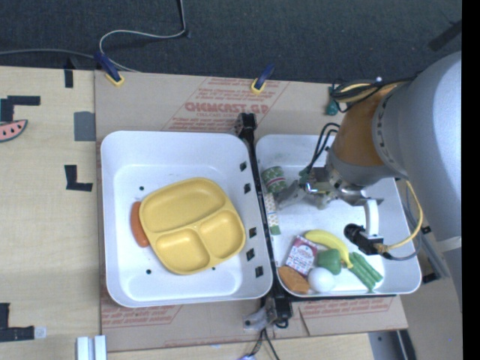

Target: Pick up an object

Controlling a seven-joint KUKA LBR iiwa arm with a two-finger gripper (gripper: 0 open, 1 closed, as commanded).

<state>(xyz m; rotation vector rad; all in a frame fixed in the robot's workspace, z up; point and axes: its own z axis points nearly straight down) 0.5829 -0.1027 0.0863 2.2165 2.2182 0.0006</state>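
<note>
Reaching into right bin (409,276), gripper (294,188) at its 10 o'clock beside green can (273,178); jaw state cannot be told. Advice: centre squarely over can, descend straight. 1 yellow tray (191,223) in left bin (120,201).

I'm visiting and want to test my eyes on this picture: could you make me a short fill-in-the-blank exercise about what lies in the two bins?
1. The yellow divided tray lies in the ____ bin.
2. The banana is the same colour as the ____.
3. The pincer is over the ____ bin, beside the green can.
4. The white egg lies near that bin's ____ edge.

Missing words: left; tray; right; front
</note>
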